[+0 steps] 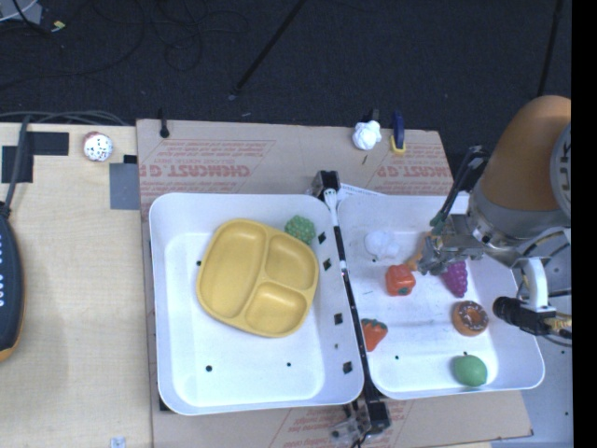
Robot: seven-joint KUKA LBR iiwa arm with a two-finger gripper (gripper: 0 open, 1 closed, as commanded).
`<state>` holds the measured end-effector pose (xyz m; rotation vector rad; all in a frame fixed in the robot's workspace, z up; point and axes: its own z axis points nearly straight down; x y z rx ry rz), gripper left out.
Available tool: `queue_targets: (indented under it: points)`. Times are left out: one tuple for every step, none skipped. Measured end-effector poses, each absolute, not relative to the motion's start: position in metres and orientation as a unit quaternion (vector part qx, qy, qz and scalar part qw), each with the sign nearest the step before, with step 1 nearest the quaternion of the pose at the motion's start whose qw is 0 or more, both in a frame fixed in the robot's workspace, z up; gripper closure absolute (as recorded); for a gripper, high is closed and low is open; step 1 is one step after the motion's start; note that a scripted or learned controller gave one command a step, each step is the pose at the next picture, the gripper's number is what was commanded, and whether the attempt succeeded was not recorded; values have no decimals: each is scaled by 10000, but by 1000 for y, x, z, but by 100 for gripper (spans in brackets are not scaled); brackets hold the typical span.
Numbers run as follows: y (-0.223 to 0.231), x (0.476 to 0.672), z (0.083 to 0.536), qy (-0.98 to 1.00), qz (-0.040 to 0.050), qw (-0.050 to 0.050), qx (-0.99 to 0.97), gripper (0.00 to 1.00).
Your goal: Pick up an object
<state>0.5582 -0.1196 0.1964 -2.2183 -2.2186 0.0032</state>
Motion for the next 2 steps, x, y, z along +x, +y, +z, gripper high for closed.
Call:
queue_targets:
  points:
    - [-80, 521, 298, -7082, -22, -12, -7060, 100]
    - [-2, 490, 400, -7102, -47, -21, -7040, 100]
